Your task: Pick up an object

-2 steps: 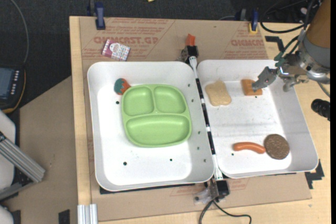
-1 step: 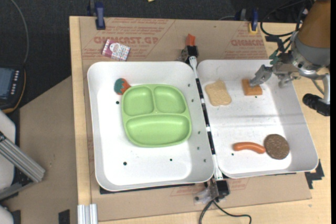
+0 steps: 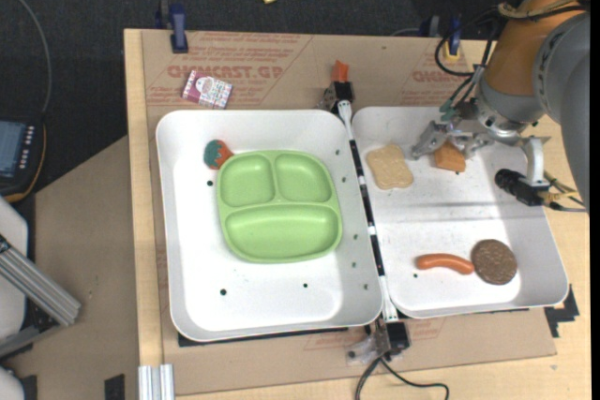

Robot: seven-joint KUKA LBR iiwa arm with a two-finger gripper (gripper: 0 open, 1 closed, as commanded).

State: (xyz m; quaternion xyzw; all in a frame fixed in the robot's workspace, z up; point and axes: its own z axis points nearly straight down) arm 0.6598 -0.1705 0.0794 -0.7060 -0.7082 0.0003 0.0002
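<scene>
The grey arm with its orange band reaches in from the right over the far end of the right-hand shallow white bin [image 3: 553, 281]. Its 2-finger gripper [image 3: 448, 138] hangs at the far part of that bin, directly over a small orange-brown chunk [image 3: 451, 159]. The metal fingers [image 3: 427, 140] look spread to either side of the chunk, though the slant of the view makes it hard to say whether they touch it.

Just left of the chunk lies a flat tan bread-shaped piece [image 3: 389, 168]. Near the front of the same bin sit an orange sausage-shaped piece [image 3: 445, 264] and, just beside it, a round brown cookie-like disc [image 3: 494, 261].

The left-hand white bin [image 3: 178, 201] holds a green 3-compartment plastic plate [image 3: 277, 206], with a small red and teal ball [image 3: 217, 154] touching its far-left corner.
</scene>
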